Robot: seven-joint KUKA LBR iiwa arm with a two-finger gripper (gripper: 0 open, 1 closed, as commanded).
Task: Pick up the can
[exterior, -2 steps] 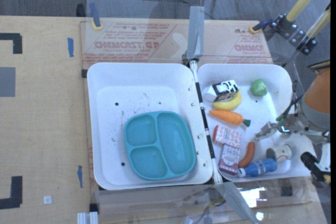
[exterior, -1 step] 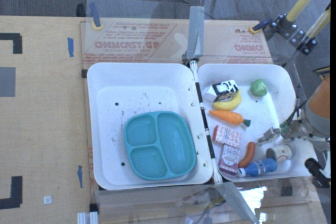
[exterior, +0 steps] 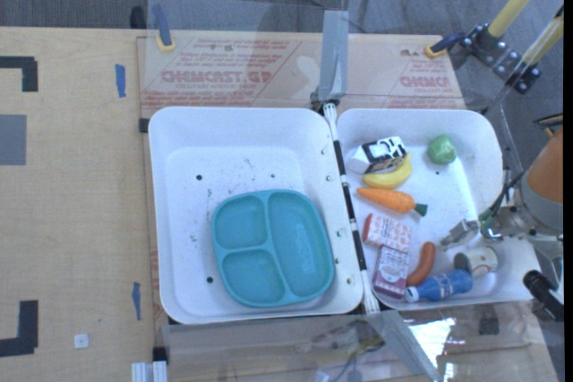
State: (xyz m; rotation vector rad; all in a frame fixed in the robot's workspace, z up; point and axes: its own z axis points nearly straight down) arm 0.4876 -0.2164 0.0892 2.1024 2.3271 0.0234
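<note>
- Left bin (exterior: 161, 192): a shallow white tray holding a teal divided plate (exterior: 271, 246). There is bare floor around the plate, mostly toward the far wall.
- Right bin (exterior: 491, 130): it touches the left bin along a shared rim and is crowded with small toy foods.
- Far part of the right bin: a black and white carton (exterior: 383, 151) rests against a banana (exterior: 389, 174). A carrot (exterior: 387, 199) lies just nearer, and a green ball (exterior: 441, 148) sits apart toward the far right corner.
- Near part of the right bin: a red and white packet (exterior: 389, 233), then a sausage (exterior: 422, 263), then a blue bottle (exterior: 443, 286) lying against the near wall.
- Can (exterior: 478, 261): a pale cylinder near the bin's near right corner. It appears to lie on its side, with a dark end facing left. It is just beside the blue bottle and near the sausage.
- Handling, as a judgement: probably light, stiff and smooth. It is likely to roll, so gripping across the round body at mid-length looks safest.
- Gripper (exterior: 461, 233): it is low over the bin, just beyond the can. Whether it is released or clenched cannot be told, and nothing is seen held in it.
- Arm (exterior: 542, 183): it enters from the right over the bin's rim.
- Room: the bottle, the sausage and the right wall hem the can in. The clearest way out is straight up.
</note>
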